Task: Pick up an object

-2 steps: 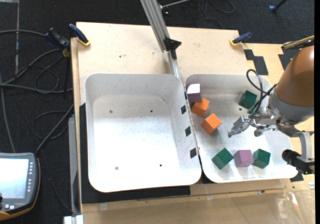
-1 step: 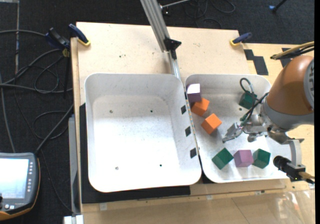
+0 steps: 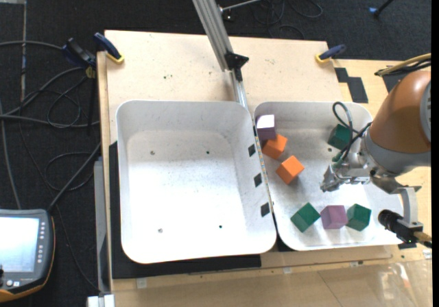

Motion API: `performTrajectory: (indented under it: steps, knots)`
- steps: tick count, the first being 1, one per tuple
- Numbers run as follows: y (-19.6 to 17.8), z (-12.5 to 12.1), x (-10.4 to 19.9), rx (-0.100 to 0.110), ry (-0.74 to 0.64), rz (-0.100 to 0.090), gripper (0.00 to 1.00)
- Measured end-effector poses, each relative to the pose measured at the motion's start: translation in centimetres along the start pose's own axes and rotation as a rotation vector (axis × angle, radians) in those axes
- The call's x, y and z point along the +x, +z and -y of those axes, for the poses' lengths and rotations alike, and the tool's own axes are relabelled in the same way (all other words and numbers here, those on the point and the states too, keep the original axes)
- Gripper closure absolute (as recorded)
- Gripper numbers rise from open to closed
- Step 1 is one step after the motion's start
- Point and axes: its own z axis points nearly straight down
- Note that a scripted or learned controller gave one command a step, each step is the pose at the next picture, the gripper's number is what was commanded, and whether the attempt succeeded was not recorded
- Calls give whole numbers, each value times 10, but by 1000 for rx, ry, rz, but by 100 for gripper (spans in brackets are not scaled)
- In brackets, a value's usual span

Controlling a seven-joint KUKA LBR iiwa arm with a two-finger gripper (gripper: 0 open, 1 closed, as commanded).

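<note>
Take the right bin (image 3: 312, 108) as your landmark. To its left the other bin (image 3: 137, 162) touches it along a shared wall, and nothing in there concerns this pick. Inside the right bin, near the dividing wall, you have a white-topped purple block (image 3: 265, 125) at the far end, then two orange cubes (image 3: 275, 146) (image 3: 290, 169) just below it. Along the near wall sit a green cube (image 3: 305, 217), a purple cube (image 3: 334, 216) and another green cube (image 3: 359, 216), the last two almost touching. A dark green cube (image 3: 339, 137) lies toward the far right.

The gripper (image 3: 334, 181) hangs over the bin floor between the second orange cube and the near row, with nothing visibly in its grasp; whether it is spread or clenched you cannot tell. You look to be in the approach step. Next you need to centre over one cube, likely the purple one or its green neighbour, descend and close.
</note>
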Motion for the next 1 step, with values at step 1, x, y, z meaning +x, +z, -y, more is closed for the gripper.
performTrajectory:
  steps: [1]
  knots:
    - [-59,-9,5,-5,-4,2,100]
